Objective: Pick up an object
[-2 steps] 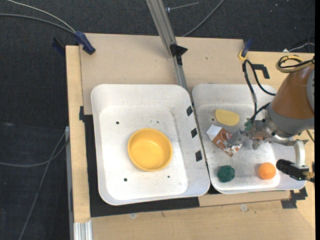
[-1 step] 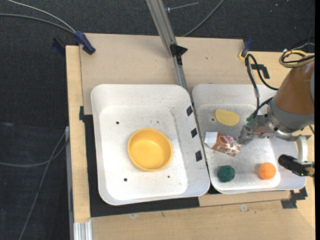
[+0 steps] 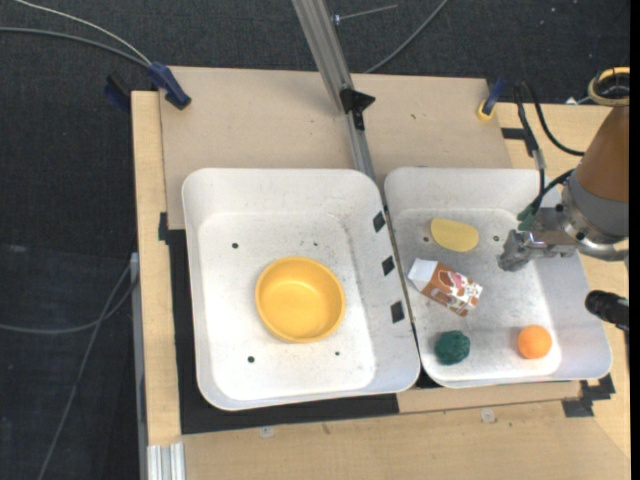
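Your hand (image 3: 512, 252) sits over the right bin (image 3: 500, 190), near its 3 o'clock wall. Whether it is released or clenched cannot be told from this angle; nothing shows in its grasp. The nearest candidate is the yellow piece (image 3: 454, 234), lying at 9 o'clock from the hand, its long axis running 9-to-3. The carton (image 3: 450, 288) lies at 8 o'clock, the orange ball (image 3: 534, 342) at 5 o'clock.

Right bin (image 3: 560, 193): open floor between yellow disc (image 3: 455, 234), carton (image 3: 450, 290), green ball (image 3: 452, 346) and orange ball (image 3: 535, 342). Left bin (image 3: 215, 218): open floor around a yellow bowl (image 3: 299, 298).
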